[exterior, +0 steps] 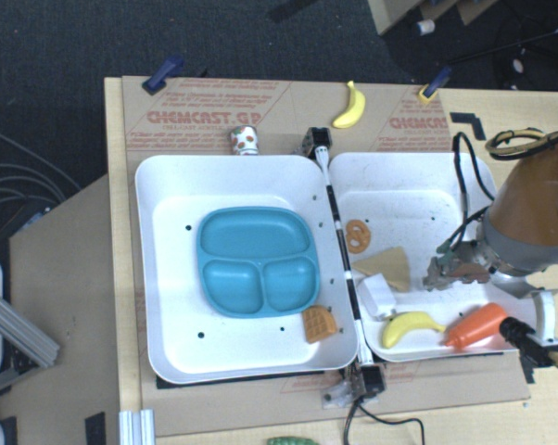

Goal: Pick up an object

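Over the right bin your gripper hangs near its right wall; you cannot tell how it is set. Along that bin's near edge lie a banana and an orange carrot, side by side. A pretzel sits by its left wall.

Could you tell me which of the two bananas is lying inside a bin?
The banana at the front of the right bin, beside the orange carrot. The other banana lies outside, on the board behind the bins.
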You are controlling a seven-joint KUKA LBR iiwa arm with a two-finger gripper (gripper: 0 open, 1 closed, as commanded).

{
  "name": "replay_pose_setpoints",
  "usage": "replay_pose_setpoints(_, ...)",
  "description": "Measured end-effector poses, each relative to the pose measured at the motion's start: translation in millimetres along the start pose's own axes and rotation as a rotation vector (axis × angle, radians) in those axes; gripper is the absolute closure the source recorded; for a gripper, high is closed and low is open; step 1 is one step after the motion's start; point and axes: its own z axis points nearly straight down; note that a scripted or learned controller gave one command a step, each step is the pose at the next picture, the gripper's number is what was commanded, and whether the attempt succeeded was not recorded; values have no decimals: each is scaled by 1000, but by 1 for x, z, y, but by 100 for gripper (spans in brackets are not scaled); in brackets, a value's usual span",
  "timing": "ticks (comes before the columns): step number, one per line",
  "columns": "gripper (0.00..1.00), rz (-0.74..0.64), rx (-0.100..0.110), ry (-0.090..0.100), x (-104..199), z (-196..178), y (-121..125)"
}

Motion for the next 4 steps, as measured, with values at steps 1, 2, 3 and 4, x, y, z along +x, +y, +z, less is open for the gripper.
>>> replay_pose_setpoints(1,100,-3,-2,1,69,-60,129)
replay_pose_setpoints(2,100,-3,-1,0,103,-117,179)
replay_pose_setpoints(3,100,-4,-2,-2,103,-126,179)
replay_pose_setpoints(4,100,-2,-2,-1,117,-136,179)
